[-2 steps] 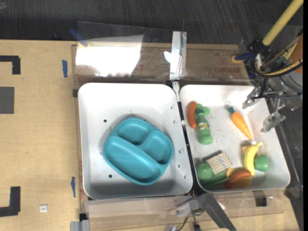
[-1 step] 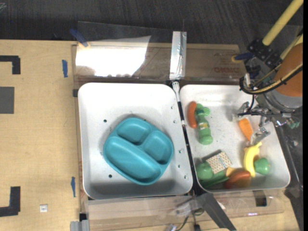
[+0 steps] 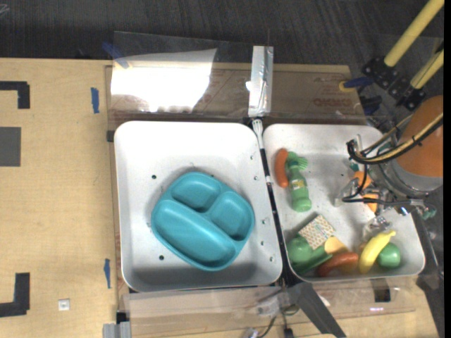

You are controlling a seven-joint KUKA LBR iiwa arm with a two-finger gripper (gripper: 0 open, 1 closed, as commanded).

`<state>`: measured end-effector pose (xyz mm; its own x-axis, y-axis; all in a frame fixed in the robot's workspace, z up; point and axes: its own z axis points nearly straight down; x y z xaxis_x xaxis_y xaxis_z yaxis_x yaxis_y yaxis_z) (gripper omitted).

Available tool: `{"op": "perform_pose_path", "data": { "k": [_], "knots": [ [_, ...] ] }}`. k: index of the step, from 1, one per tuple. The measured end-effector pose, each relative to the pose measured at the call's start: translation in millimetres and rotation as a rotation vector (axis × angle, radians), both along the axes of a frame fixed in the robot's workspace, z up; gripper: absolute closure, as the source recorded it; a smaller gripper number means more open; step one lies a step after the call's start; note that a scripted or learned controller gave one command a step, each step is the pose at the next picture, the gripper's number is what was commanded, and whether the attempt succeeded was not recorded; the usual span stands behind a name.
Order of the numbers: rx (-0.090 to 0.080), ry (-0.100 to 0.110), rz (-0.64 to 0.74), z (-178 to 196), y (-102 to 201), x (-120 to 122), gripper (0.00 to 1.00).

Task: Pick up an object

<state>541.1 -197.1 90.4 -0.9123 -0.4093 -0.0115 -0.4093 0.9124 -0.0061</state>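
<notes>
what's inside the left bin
One teal divided plate, lying flat near the middle of the left bin. Its three compartments hold nothing. Around it, bare white floor with a few small holes. What lies under the plate is covered.

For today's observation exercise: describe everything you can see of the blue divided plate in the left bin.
The blue divided plate is teal, smooth and plastic-looking, with rounded corners. Raised ridges split it into three compartments: one long one toward the near side and two smaller ones behind. It lies flat and right way up, turned at a slant, on the floor of the left white bin, touching nothing else.
</notes>
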Motion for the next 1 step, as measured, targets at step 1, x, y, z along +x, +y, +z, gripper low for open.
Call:
{"op": "perform_pose_path", "data": {
  "k": [1],
  "knots": [
    [0.001,-0.001,0.008,-1.6,25.4,62.6,0.00]
  ]
}}
